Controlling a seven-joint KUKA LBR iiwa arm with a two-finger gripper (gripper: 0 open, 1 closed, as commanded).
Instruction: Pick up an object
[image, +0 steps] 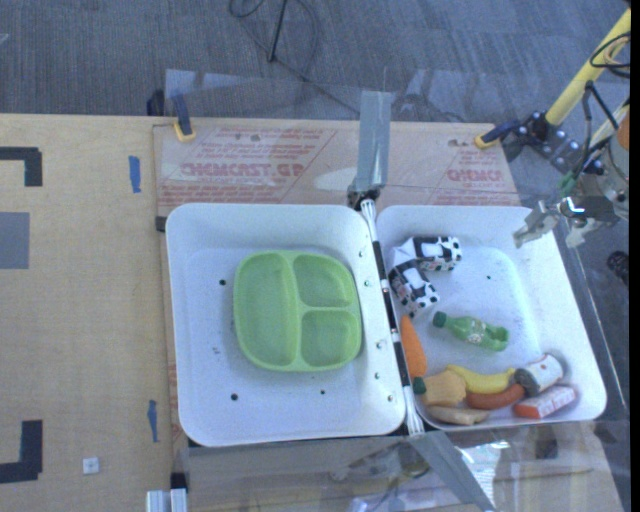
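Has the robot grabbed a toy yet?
Not yet. The pincer sits at the top right edge of the right white bin with nothing visibly in it. The small green plastic bottle, yellow toy banana and orange toy carrot all lie in that bin. Reaching down and gripping one remains.

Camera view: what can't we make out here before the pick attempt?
- Gripper: small and blurred at the right bin's upper right corner; finger state unreadable.
- Arm: cut off by the right edge of the camera view.
- Pile at the bin's bottom edge: banana, sausage and red-and-white packet overlap; contact points unclear.
- Two black-and-white toys: too small to identify.
- Green bottle: label unreadable.
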